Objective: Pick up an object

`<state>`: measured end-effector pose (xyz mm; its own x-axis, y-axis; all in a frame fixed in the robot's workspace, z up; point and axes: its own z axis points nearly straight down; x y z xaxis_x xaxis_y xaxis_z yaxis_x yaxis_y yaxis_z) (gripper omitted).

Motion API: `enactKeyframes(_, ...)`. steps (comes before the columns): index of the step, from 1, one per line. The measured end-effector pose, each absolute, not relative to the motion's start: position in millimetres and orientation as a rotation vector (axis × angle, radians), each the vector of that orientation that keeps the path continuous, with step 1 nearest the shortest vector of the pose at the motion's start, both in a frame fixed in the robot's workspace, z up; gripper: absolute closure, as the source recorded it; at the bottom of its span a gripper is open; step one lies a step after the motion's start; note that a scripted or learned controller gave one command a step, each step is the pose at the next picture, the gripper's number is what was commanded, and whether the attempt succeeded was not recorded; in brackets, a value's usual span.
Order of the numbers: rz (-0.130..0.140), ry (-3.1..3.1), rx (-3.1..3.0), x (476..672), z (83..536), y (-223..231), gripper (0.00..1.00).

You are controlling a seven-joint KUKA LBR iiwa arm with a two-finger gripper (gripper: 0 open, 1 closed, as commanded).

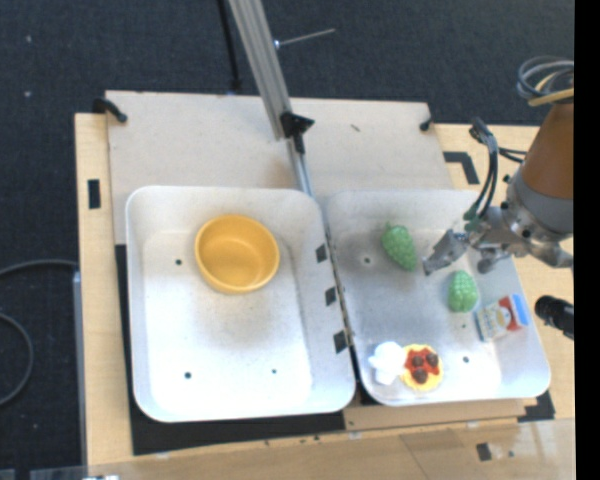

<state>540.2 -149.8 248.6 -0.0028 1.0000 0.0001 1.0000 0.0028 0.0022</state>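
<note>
In the right bin (380, 218) lie two green knobbly objects, one (400, 246) near the middle and one (463, 291) further right. A white and red-yellow toy (410, 365) rests near the bin's front edge, and a small blue-orange packet (505, 317) sits at the right. My gripper (462, 252) hangs over the right bin between the two green objects, just above the right one. Its fingers are spread apart with nothing between them.
A yellow bowl (237, 253) sits in the left bin (160, 368), toward its back. A metal pole (265, 68) rises from behind the bins' divide. The grey arm with its orange band (552, 163) enters from the right edge.
</note>
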Motion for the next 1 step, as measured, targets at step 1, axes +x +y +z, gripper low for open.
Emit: enactKeyframes(1,0.003,2.222,2.219,540.2,248.7,-150.0,0.0)
